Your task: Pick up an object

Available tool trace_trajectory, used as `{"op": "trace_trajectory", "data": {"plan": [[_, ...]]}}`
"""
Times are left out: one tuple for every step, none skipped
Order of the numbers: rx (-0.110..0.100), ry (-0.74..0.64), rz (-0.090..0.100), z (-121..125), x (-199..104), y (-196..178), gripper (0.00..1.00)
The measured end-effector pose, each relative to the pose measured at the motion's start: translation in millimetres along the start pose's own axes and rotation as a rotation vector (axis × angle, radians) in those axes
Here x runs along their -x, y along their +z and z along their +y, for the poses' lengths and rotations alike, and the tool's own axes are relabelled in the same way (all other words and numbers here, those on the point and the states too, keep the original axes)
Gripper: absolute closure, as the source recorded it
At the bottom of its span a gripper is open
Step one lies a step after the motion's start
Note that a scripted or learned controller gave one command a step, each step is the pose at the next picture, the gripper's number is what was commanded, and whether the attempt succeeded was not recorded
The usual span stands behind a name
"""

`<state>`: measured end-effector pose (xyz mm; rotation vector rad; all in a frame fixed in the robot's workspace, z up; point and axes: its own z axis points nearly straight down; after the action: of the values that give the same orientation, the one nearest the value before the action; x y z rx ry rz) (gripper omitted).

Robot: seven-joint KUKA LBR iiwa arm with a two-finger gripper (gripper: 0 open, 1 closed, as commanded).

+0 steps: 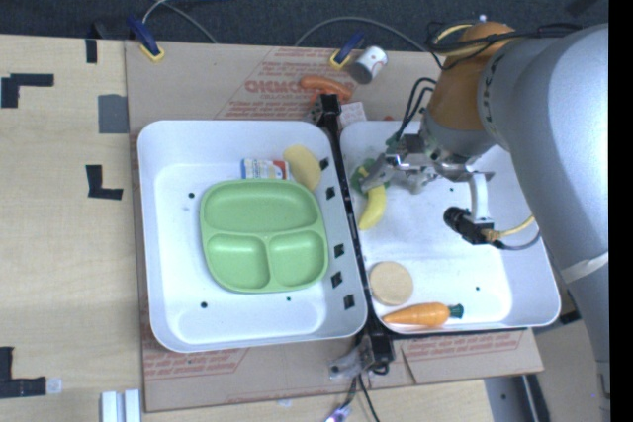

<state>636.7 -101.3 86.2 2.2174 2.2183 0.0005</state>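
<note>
My pincer [381,175] hangs over the right bin's [514,301] far-left corner, just above the banana [373,208]; its opening I cannot tell. The banana looks light, smooth, curved; I'd grip mid-length.

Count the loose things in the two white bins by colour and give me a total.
Green: 1, the divided plate
Yellow: 2, the banana and a pale yellow piece
Orange: 1, the carrot
Tan: 1, the round cookie
White: 1, a small carton
Total: 6
</note>
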Motion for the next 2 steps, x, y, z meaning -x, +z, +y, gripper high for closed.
{"op": "trace_trajectory", "data": {"plan": [[0.000, -0.001, 0.000, -7.5, 1.0, -0.2, 0.00], [0.000, 0.000, 0.000, -8.8, -1.9, -0.1, 0.00]]}}
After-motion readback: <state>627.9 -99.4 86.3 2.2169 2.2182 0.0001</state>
